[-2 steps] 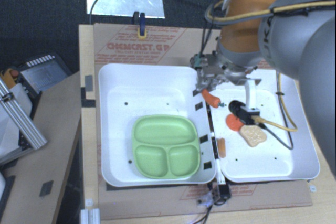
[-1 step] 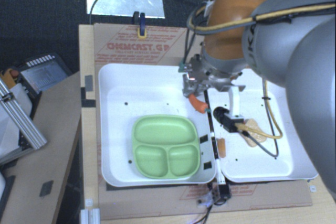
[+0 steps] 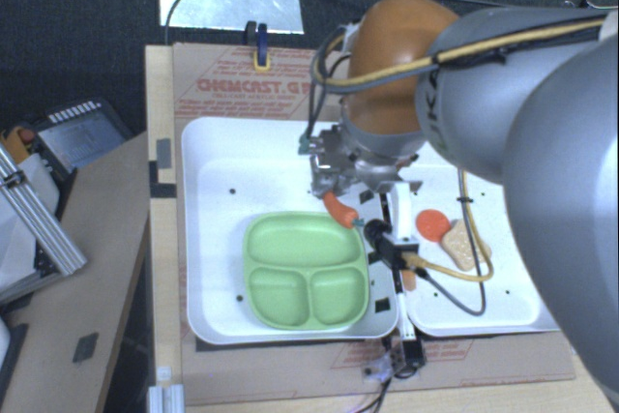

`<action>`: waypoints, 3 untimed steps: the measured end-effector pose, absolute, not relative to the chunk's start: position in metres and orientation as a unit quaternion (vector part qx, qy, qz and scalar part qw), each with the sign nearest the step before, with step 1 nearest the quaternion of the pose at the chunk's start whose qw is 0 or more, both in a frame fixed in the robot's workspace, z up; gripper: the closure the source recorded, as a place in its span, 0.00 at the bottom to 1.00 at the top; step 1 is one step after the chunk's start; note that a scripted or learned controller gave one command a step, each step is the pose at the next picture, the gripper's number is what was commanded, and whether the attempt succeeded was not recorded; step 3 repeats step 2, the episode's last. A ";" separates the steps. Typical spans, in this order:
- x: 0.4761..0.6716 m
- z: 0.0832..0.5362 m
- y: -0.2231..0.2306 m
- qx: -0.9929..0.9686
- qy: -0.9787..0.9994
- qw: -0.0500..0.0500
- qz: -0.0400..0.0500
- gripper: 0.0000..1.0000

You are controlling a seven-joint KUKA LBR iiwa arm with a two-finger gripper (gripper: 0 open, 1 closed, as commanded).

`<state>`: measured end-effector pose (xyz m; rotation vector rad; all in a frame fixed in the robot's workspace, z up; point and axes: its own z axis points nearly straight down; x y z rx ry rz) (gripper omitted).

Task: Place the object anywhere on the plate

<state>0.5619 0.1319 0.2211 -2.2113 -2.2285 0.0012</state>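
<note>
A light green plate [image 3: 305,271] with three compartments lies in the left bin [image 3: 218,208], toward its front. My gripper [image 3: 336,198] hangs just past the plate's far right rim. A small orange carrot-like piece [image 3: 339,208] sits at the fingertips, tilted, its lower end over the plate's rim. The carrot piece appears held between the fingers. The grey arm with its orange band [image 3: 397,63] covers much of the right bin.
In the right bin [image 3: 503,305] lie a red-orange round piece [image 3: 433,224] and a tan bread-like piece [image 3: 464,251]. A yellow cable [image 3: 455,274] loops over the divider between the bins. Cardboard lies under both bins.
</note>
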 end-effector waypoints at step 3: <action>0.559 0.234 0.160 -0.706 -0.709 0.000 -0.001 0.00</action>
